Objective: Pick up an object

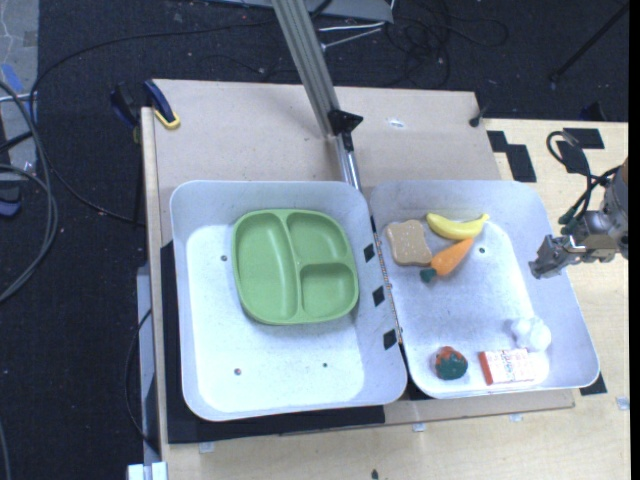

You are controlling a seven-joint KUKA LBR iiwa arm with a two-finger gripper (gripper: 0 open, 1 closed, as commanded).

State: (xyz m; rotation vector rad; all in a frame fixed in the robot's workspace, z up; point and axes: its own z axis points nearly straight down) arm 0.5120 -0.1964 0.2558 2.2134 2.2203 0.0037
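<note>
Tabletop [420, 128] bears two bins, left bin [200, 368] with green divided plate [296, 266], right bin [470, 298] with bread [408, 242], banana [457, 225], carrot [452, 256] well left of hand [548, 260] at its right rim, grip state indiscernible.

Bright, even light from overhead here, and the two white bins [280, 388] come up almost washed out, their speckle barely showing. Shadows are soft and short; a dark strip sits under the left bin's lower edge. The floor across the top and left of the frame falls away into near black. Everything's a touch soft and grainy, and the gripper [552, 258] at far right reads blurry.
</note>
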